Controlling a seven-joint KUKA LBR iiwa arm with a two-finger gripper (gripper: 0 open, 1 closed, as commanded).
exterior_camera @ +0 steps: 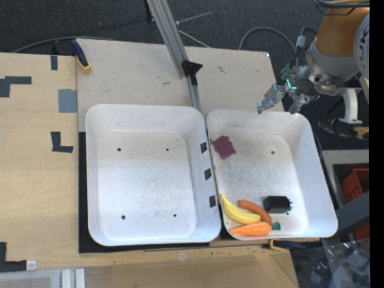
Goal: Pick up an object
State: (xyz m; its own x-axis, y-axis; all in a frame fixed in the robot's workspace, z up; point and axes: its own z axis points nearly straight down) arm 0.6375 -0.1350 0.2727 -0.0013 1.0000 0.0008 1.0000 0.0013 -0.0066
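now, you'll see a yellow banana [237,212], two orange carrots [254,228] and a small black block [277,204] clustered touching at the near edge of the right bin [312,161], with a purple lump [224,146] apart near the far left corner. your gripper [281,99] hangs spread and unladen over the bin's far rim, well apart from them all.

One fixed camera hangs above the bench [138,71], looking down at a slant. It stands back enough to take in both white bins, the left bin [96,161] and the right bin [315,179], whole. The arm [342,35] enters at the upper right.
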